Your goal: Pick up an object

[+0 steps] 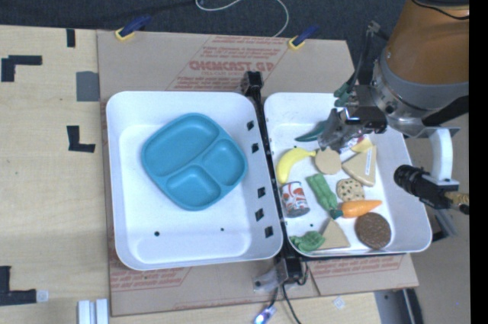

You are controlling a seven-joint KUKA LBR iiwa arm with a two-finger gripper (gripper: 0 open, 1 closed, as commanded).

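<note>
Pick not yet made, by the look of it. The hand [341,130] hangs low over the upper part of the right bin [404,238], just above a pale round piece [328,162] and the banana [293,160]; whether it is apart or together I cannot tell, and nothing is visibly held. All the toy food lies in that bin: can [294,197], carrot [360,208], brown disc [373,229]. The left bin [152,246] holds one blue divided plate [194,160].

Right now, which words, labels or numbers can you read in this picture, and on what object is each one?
"CHEMCAST GP": red print, seen upside down, on the cardboard sheet behind the bins; the last letters are uncertain, and the smaller lines under it are too blurred.
Can in the right bin: red and white label, text too small to read.
</note>
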